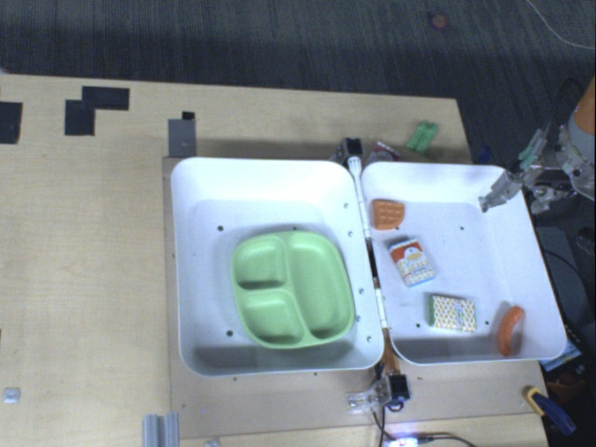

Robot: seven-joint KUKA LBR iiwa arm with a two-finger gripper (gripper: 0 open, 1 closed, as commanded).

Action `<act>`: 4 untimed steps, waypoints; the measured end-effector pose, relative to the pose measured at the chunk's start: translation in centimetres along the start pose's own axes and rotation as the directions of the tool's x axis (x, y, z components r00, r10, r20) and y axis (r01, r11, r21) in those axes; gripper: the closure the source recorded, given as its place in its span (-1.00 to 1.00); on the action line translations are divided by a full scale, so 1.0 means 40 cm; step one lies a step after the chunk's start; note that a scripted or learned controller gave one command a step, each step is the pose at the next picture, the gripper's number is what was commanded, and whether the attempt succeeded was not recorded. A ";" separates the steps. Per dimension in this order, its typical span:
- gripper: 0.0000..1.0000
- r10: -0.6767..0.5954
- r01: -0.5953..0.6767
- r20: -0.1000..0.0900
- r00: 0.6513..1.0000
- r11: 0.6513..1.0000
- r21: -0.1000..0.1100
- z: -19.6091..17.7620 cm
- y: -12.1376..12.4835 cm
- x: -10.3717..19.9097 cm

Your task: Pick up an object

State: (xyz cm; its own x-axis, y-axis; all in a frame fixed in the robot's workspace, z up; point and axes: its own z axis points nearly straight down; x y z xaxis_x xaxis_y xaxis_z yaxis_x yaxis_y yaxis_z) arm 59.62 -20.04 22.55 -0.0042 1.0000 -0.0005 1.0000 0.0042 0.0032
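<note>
Jaws point(498, 196): hovering over the right bin's point(466, 182) far right corner, gripping nothing; opening too small to tell.
Targets: waffle point(388, 213), carton point(412, 261), patterned box point(453, 313), sausage point(509, 330) lying apart.
Approach: descending straight, centring before closing.

Arm enters from the right edge, upper part of view; grey body w/ an orange band point(586, 110) just visible at the edge above the wrist. Wrist point(570, 152) sits approx. level w/ the far right side, angled down and to the left. Claw point(494, 198) extends from it as a slim grey tip pointing left-downward. Finger spacing too small and blurred to resolve. Nothing is seen between the fingers.
</note>
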 end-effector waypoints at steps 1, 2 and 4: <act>-1.00 -0.002 0.002 -0.001 1.000 1.000 0.000 0.344 0.176 0.073; 1.00 -0.007 0.007 0.002 1.000 1.000 -0.007 0.311 0.182 0.073; -1.00 0.002 -0.002 0.000 1.000 1.000 -0.003 0.347 -0.091 0.191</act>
State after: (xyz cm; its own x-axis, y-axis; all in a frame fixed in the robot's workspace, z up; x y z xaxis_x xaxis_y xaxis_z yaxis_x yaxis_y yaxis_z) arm 55.98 -12.41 8.67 -0.0026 1.0000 -0.0004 1.0000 0.0026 0.0060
